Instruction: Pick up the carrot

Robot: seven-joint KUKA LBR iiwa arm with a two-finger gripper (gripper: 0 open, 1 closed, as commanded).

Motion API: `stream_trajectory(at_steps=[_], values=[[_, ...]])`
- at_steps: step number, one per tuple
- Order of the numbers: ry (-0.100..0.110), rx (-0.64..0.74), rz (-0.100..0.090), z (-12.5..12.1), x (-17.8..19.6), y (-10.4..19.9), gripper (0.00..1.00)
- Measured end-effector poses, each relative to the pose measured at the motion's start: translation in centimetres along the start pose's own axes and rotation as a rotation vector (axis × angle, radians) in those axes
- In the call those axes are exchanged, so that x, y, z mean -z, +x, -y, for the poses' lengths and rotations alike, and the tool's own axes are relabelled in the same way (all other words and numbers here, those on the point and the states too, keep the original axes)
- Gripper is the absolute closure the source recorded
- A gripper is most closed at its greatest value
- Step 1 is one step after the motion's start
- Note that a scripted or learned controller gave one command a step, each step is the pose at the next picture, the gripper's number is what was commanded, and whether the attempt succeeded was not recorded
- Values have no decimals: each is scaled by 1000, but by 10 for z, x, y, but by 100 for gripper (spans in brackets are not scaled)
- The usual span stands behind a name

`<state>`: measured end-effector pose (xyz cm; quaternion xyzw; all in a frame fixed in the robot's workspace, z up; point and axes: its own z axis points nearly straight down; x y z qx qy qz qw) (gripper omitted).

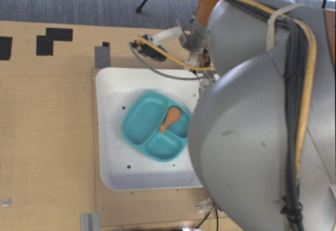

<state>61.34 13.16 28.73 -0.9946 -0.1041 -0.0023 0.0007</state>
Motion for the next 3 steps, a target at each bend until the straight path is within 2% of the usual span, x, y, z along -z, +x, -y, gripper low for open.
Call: stream_trajectory(at_steps=[1,2,3], values=[[2,44,-3,43,56,-23,0],[-1,34,11,29,-31,22,0],[-6,57,10,-160,-45,-36,0]])
